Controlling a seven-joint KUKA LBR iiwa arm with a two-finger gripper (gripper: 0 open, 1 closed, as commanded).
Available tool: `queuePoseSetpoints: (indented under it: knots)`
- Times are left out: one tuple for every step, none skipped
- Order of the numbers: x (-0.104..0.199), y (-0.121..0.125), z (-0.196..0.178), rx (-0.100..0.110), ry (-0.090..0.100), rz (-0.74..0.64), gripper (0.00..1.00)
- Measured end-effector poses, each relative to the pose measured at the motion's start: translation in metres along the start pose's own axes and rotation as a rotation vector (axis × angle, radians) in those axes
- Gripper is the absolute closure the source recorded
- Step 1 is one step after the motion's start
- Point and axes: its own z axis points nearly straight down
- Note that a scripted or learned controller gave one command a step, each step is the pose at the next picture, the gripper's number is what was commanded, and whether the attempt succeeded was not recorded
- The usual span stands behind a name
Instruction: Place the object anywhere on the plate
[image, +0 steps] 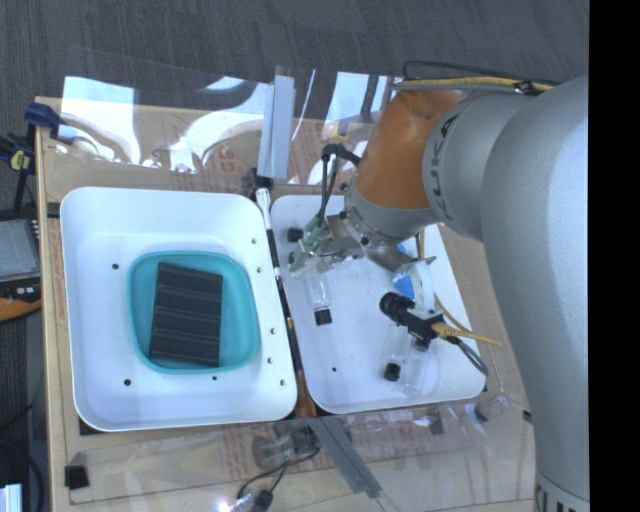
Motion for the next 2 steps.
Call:
queuePoseSetpoints:
  knots:
    - [0.0734,0.0301,0.0000,-0.003,-0.002,-0.164,1.00]
    - [0.0733,0.0302,-0.0001,-0.004,-0.002,-0.164,0.00]
